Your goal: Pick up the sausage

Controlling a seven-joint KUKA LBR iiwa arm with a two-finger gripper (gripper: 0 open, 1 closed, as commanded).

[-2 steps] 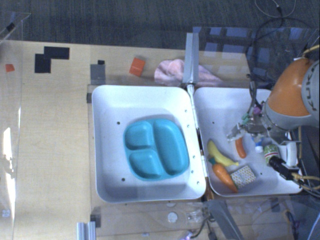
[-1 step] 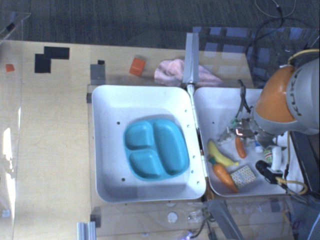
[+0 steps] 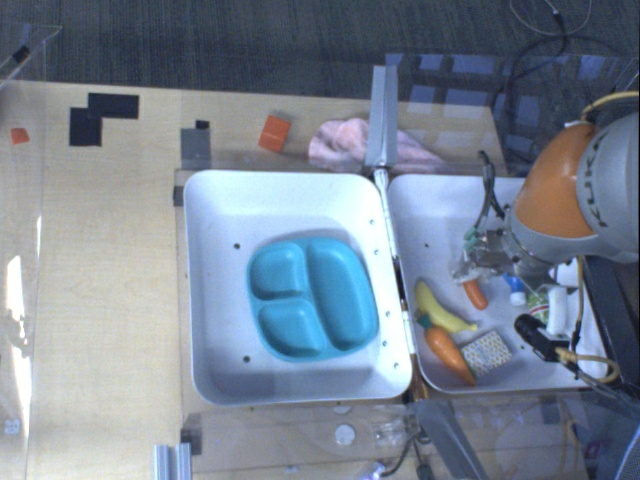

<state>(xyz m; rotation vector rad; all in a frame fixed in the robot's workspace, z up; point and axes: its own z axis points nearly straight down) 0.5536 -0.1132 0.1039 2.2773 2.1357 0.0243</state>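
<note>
The scene is evenly and fairly brightly lit, seemingly from overhead, with a cool cast. The two white bins (image 3: 300,198) read bright but not blown out, and their inner walls shade softly to grey. The blue tray (image 3: 312,298) throws a faint, diffuse shadow round its rim. Pale reflections streak a clear panel (image 3: 20,268) at the bench's (image 3: 110,298) left edge. The picture is low in resolution and slightly soft, so small items blur; the dark floor (image 3: 250,18) beyond shows grain.
</note>
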